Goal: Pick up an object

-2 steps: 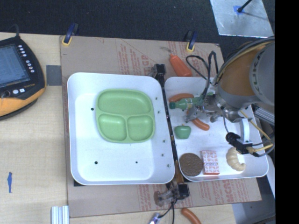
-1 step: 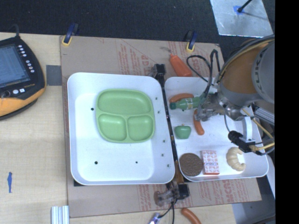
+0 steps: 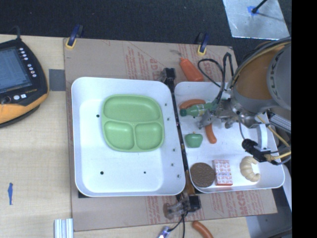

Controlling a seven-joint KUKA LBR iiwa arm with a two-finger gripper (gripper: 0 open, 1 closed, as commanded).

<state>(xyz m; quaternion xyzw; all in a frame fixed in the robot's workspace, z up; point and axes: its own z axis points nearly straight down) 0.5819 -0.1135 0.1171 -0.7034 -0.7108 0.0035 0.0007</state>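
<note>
My gripper [image 3: 207,115] is low over the upper left part of the right bin [image 3: 233,185], at the end of the grey arm with the orange band [image 3: 257,76]. Right by it lie an orange-brown sausage [image 3: 192,103] and a small green piece [image 3: 190,112]; whether either is touched is unclear. A second orange sausage [image 3: 211,133] lies just below the gripper. Further down sit a green pepper-like toy [image 3: 193,140], a brown round cookie [image 3: 202,174], a pink and red box [image 3: 222,172] and a pale croissant [image 3: 250,168].
The left bin [image 3: 86,182] holds a green divided plate [image 3: 132,122]. An orange carrot [image 3: 190,69] lies outside behind the right bin, and another orange item [image 3: 203,228] in front. A teach pendant [image 3: 17,81] rests at far left. Cables [image 3: 218,71] loop near the wrist.
</note>
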